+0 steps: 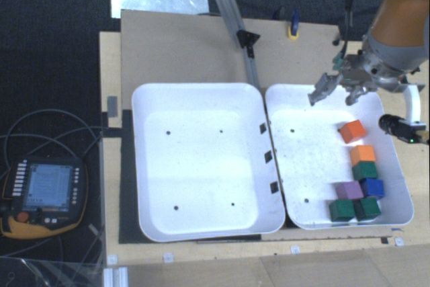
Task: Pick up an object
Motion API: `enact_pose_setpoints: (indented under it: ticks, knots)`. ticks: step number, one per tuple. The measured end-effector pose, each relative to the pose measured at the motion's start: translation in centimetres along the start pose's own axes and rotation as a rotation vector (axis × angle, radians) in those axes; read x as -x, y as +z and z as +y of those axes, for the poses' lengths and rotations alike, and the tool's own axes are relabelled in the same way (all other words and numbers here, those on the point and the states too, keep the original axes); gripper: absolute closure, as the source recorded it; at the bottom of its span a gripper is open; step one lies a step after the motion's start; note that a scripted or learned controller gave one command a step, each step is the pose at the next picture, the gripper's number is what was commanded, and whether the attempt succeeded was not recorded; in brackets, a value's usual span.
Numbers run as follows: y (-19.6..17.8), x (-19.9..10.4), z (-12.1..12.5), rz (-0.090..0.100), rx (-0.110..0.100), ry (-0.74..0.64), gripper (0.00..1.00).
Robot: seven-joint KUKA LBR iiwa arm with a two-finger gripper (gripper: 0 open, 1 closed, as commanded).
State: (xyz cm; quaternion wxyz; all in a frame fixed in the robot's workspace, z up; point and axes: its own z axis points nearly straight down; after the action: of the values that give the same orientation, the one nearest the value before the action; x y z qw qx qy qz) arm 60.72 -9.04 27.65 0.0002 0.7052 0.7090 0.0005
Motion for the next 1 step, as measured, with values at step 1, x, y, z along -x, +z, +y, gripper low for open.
enact_pose_setpoints:
  ticks: [1]
  knots:
    - [-0.01, 0.01, 0.00, 0.000, 0.000, 0.001, 0.00]
